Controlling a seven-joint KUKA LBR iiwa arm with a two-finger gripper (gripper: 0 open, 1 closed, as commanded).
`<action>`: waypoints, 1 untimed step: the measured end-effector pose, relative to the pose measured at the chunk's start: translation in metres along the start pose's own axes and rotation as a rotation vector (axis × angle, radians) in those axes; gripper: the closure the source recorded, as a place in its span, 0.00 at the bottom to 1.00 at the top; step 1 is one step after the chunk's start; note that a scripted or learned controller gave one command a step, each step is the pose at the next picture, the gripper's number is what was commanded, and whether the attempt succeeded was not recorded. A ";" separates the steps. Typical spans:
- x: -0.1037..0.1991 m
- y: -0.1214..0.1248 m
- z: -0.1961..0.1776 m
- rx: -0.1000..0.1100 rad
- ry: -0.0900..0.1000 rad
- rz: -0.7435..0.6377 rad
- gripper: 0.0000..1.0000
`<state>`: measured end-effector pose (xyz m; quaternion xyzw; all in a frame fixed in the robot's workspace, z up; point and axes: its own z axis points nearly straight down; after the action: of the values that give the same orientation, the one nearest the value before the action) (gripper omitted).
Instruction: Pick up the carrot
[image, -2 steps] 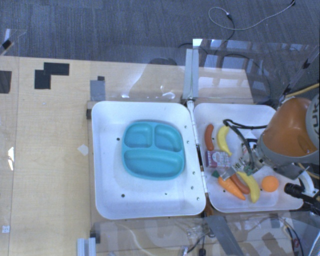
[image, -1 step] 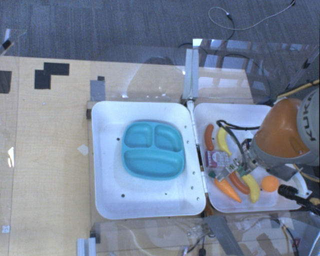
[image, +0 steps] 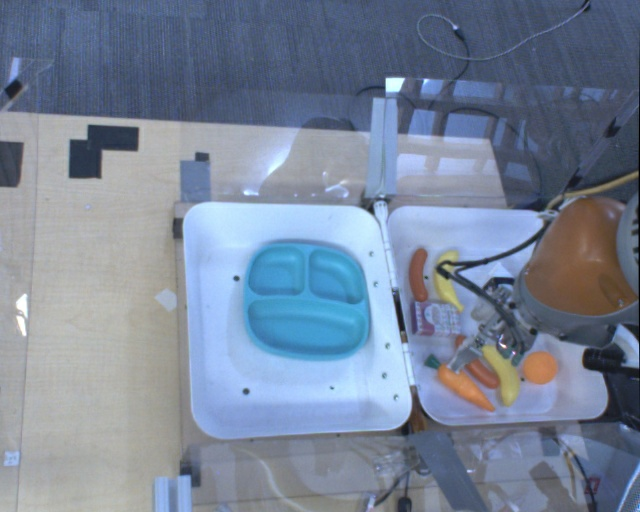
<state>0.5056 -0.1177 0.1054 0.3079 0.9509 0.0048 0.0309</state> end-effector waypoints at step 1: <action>0.012 0.013 0.000 0.007 0.003 -0.031 0.00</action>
<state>0.5033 -0.1003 0.1050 0.2934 0.9556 0.0014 0.0285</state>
